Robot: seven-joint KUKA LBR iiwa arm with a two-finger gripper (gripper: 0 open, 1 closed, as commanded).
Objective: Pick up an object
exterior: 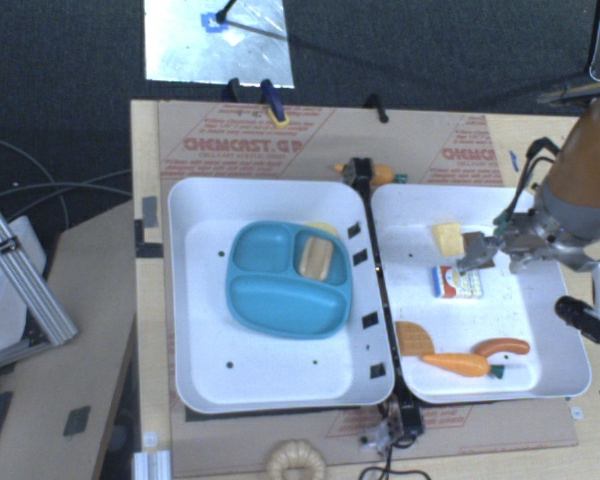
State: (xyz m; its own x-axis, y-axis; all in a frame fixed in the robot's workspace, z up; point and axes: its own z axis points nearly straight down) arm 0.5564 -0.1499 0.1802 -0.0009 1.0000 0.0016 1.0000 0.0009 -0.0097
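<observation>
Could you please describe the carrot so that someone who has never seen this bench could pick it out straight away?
Look in the right-hand shallow white bin, along its near edge. The orange toy carrot lies there on its side, green stub pointing right, between a round tan cookie-like piece and a reddish sausage. It alone tapers to a point and has a green end.
</observation>
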